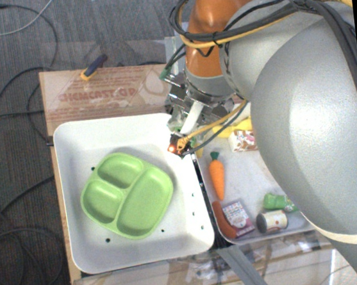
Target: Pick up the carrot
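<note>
Two shallow white bins sit side by side on your bench, and nearest the camera, along the bottom of the right bin, you have a row of small items: a dark red packet with a pale label, a small can lying on its side, and a green toy piece just above the can. The carrot lies a little further back in that same bin, close to its left wall, orange body pointing toward you and green top pointing away. It rests on the bin floor, touched by nothing.

To your left, the left bin holds a light green divided plate with three compartments, set roughly in the middle of the floor.

Further back in the right bin, a small white packet with a red print lies partly under the arm, with something yellow just behind it.

The gripper hangs over the divide between the two bins, just beyond the carrot's green top and apart from it. Its tip is a small dark and orange-red cluster, and you cannot tell from here how the jaws stand or whether anything is between them.

Behind it, the orange band and grey arm body fill the right side. Farthest back, a brown cardboard sheet carries a small yellow and blue object.
</note>
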`<state>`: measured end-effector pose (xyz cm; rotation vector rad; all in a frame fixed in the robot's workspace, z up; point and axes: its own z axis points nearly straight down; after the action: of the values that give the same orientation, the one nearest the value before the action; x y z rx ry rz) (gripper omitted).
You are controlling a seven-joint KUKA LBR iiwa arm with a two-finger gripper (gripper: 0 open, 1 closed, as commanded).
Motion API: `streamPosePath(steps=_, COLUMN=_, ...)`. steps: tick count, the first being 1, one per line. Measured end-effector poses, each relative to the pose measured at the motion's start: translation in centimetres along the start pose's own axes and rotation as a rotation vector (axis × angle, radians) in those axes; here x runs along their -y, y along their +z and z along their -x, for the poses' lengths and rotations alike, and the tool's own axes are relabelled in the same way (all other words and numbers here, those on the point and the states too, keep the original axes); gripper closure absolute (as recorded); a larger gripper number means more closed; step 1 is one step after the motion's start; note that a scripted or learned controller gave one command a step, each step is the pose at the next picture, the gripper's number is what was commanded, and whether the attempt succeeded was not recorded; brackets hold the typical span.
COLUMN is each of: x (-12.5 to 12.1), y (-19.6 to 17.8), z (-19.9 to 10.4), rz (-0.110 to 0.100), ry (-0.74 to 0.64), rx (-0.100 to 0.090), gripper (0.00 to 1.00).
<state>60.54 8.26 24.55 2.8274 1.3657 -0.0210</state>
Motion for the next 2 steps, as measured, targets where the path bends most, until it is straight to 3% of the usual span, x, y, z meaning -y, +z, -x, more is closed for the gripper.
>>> streamPosePath(steps=1, x=-1.3, y=-3.2, z=7.3, rz=0.001, ry=-0.225, rx=-0.001, gripper=1.0)
streamPosePath(steps=2, x=2.5, y=-5.9, z=5.4, rz=0.0, ry=0.271, rx=-0.001, gripper=1.0)
